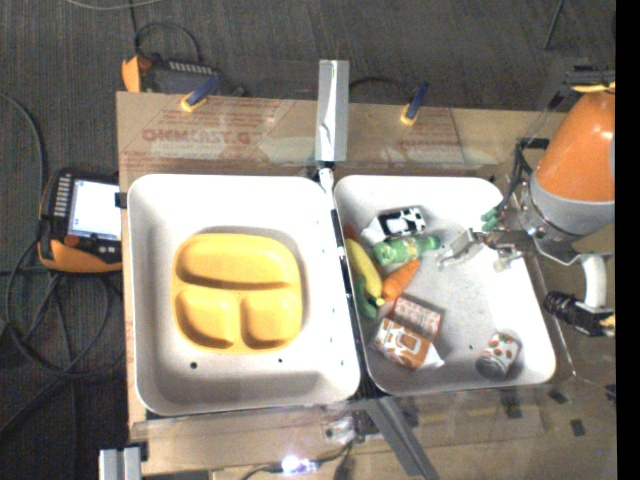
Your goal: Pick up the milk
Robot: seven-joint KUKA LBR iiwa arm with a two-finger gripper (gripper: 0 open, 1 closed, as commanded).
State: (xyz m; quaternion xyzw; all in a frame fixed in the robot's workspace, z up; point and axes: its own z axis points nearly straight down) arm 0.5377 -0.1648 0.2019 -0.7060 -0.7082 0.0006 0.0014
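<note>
Dark grey carpet surrounds a brown cardboard-topped bench (250,133), and black cables trail across the floor. On the bench sit two shallow white plastic bins side by side. The left bin (150,368) holds a yellow plastic tray (240,290) with three compartments, lying flat near its middle. The right bin (530,318) holds the smaller things.

From the right edge the grey arm with its orange band (585,163) reaches in over the right bin's upper right corner. Its two-finger gripper (462,248) hangs over the bin's upper middle; whether its jaws stand wide or narrow I cannot tell, since the metal parts blur together.

An orange and black handheld device with a lit screen (82,220) lies on the floor left of the bench.

Among the right bin's contents, a brown and white carton (407,332) lies near the lower middle. A yellow banana (363,268) rests along the bin's left wall, touching an orange carrot (399,277) that is just left of the gripper. A green bottle (405,247) lies just above the carrot. The milk, a small white carton with black patches (397,221), lies just above the green bottle, near the gripper but apart from it. A small patterned can (499,353) sits near the lower right corner.
</note>
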